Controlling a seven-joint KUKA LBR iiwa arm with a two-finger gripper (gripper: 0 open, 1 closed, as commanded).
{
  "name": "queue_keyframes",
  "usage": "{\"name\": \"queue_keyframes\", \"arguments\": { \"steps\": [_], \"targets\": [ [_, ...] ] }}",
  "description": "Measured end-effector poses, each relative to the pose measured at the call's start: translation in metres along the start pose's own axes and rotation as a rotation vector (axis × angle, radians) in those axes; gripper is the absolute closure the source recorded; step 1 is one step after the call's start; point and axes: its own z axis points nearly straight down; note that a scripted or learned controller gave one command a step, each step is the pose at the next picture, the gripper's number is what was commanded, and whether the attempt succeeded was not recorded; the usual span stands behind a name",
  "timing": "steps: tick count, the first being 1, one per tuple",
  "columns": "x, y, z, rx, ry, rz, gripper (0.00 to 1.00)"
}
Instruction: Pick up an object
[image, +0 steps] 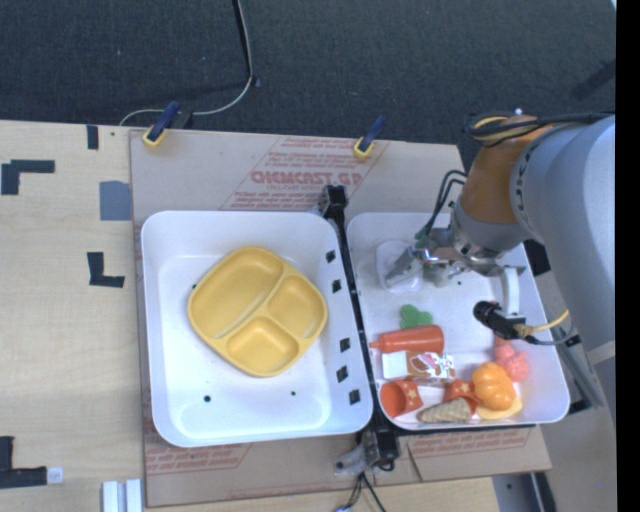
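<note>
- White floor of the right bin (455, 305) lies bare under the gripper (412, 264), which hangs near the bin's upper-left corner as the camera view shows it, close to the divider (340, 290). I cannot tell from this angle whether the claw is spread or pressed together, and nothing is plainly pinched in it.
- Things to pick sit well apart from it, crowded along the bin's lower edge: a carrot (408, 340), a small printed box (430, 367), an orange fruit (493, 385), a cone (445, 410), an orange cup (395, 397), and a pink piece (510, 358) toward the right wall.
- Closing where it hangs probably catches nothing. Only a faint pale smudge shows there, and I cannot tell whether it is an object.
- Crowding is the second risk. The toys touch or overlap, so a descent among them could nudge neighbours, wedge on two at once, or squeeze the round fruit out sideways.
- Working this near the divider risks striking the bin wall.
- In the left bin (170, 300) the yellow plate (258, 310) is flat and wide, likely a poor target for a narrow claw.
</note>
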Motion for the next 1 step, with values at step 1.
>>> {"name": "queue_keyframes", "arguments": {
  "steps": [1],
  "targets": [
    [0.0156, -0.0543, -0.0003, 0.001, -0.001, 0.003, 0.00]
  ]
}}
